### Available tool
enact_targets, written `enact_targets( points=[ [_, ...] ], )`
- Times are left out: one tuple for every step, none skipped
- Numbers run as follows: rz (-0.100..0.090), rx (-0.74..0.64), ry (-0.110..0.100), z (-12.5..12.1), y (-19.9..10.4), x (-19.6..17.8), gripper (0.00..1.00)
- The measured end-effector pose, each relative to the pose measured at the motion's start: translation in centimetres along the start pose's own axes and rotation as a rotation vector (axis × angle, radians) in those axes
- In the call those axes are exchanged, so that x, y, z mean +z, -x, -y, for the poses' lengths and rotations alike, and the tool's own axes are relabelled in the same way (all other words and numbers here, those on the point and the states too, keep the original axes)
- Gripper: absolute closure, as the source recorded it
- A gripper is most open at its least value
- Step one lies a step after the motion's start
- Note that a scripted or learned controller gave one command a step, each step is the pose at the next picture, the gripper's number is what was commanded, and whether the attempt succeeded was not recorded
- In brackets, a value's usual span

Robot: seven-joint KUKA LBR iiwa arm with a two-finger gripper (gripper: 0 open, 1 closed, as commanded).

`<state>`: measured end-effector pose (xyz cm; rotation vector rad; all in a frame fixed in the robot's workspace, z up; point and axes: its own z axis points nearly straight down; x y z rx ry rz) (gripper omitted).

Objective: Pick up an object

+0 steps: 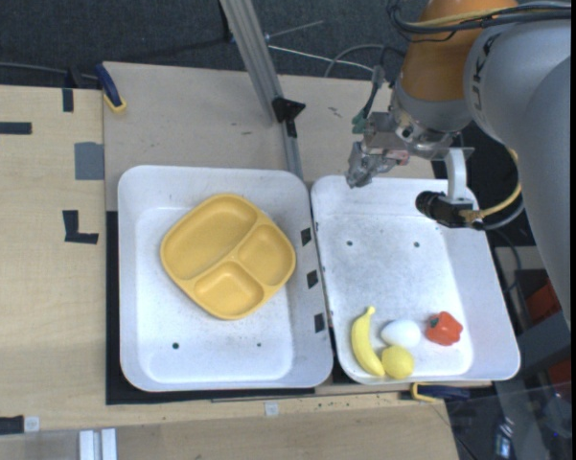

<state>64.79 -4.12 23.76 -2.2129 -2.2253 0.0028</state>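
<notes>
A yellow divided plate point(228, 256) lies in the left bin point(139, 257). At the right bin's point(412, 247) front edge sit a yellow banana point(365, 342), a white egg point(401, 333), a yellow lemon point(397, 361) and a red pepper-like toy point(444, 328). My gripper point(360, 174) hangs over the right bin's back left corner, far from these items. Nothing shows between its fingers.
A slanted metal rail point(259, 60) runs down to the gap between the bins. A black cable connector point(441, 207) hangs over the right bin's back edge. A blue and yellow clamp point(111, 89) sits at the bench's back left.
</notes>
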Motion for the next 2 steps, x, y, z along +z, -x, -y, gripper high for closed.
enact_targets(
  points=[
    [0.000,-0.001,0.000,1.1,-5.3,1.3,1.00],
    [0.000,-0.001,0.000,1.3,-10.4,1.9,1.00]
  ],
)
